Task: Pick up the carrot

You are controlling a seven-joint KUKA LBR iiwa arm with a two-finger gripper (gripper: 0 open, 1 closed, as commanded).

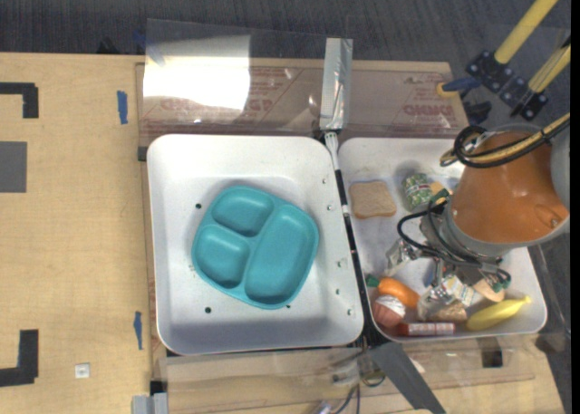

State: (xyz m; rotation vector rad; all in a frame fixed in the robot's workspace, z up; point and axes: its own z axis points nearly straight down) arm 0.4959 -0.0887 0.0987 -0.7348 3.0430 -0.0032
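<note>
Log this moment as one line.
task: pick carrot | pincer: low in right bin, beside carrot | grasp: unconfirmed | left bin: teal tray

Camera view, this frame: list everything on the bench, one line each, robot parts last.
Bins: two, white, side by side on the bench.
Divided plate: one, teal, in the left bin.
Bread slice: one, brown, right bin, far left part.
Carrot: one, orange, right bin, near left corner.
Banana: one, yellow, right bin, near edge.
Other small items: several, mixed colours, right bin, too cluttered to name.
Arm: one, orange band, over the right bin.
Gripper: one, low among the items; holds nothing I can see.
</note>
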